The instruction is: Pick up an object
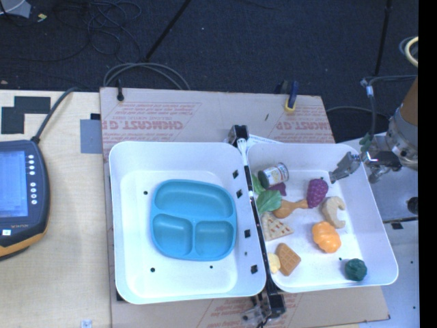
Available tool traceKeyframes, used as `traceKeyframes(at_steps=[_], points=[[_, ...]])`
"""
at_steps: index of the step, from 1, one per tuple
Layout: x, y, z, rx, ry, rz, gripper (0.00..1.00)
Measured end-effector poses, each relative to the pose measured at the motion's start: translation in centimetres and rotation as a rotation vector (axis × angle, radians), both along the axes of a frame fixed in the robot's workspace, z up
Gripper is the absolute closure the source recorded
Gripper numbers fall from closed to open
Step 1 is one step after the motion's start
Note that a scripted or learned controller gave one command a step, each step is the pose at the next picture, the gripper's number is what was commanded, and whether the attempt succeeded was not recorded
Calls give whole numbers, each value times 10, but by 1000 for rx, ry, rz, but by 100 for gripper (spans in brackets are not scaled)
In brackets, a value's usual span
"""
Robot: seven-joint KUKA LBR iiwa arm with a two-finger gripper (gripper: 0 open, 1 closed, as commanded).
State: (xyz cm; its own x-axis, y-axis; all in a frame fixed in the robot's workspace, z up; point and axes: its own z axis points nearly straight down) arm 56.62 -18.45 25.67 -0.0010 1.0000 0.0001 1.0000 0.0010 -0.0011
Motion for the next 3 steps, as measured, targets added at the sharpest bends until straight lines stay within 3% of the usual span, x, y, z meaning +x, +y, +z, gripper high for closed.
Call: traceKeyframes(at_steps=[1,2,3], points=[[-15,24,-154,-2,-8,1,0],[-67,45,-170,2,5,1,0],[-65,41,-159,2,2,-7,100]])
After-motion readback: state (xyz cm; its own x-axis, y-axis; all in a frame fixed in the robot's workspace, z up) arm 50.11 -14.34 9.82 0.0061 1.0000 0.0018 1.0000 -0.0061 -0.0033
